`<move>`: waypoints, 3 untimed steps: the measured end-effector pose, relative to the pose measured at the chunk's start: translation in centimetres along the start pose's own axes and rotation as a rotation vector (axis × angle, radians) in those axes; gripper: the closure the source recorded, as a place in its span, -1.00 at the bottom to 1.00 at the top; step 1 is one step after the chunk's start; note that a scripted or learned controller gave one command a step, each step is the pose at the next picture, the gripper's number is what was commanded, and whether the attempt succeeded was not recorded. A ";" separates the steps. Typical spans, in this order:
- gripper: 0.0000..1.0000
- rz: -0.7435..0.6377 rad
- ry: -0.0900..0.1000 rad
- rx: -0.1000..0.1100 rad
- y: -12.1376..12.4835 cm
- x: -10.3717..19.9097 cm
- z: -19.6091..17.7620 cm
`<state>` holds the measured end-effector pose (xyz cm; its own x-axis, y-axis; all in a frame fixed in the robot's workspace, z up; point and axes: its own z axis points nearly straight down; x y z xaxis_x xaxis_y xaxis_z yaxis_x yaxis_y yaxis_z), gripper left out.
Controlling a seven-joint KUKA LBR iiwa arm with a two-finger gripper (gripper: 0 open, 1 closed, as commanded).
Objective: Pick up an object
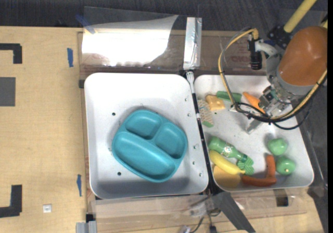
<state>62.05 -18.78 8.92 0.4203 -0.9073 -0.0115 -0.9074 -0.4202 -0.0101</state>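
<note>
I see a tan bench carrying two white bins, the left bin holding a teal divided plate. My gripper hangs over the right bin beside an orange carrot; I cannot tell its opening, and toy foods lie below it.

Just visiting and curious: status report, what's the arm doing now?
Gripper low in right white bin, nothing seen held. Orange carrot toy beside it, untouched. Black and yellow cables draped across. Teal divided plate in left bin.
</note>
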 end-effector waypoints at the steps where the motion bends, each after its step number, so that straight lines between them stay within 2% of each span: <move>1: -1.00 -0.031 0.009 -0.003 -0.2 -3.5 0.1; 2: -1.00 -0.006 0.010 0.001 -5.7 -7.8 0.2; 3: -1.00 -0.154 0.012 -0.003 1.5 -9.6 0.1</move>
<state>56.63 -10.71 8.95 0.5544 -0.8323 0.0020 -0.8322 -0.5544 -0.0077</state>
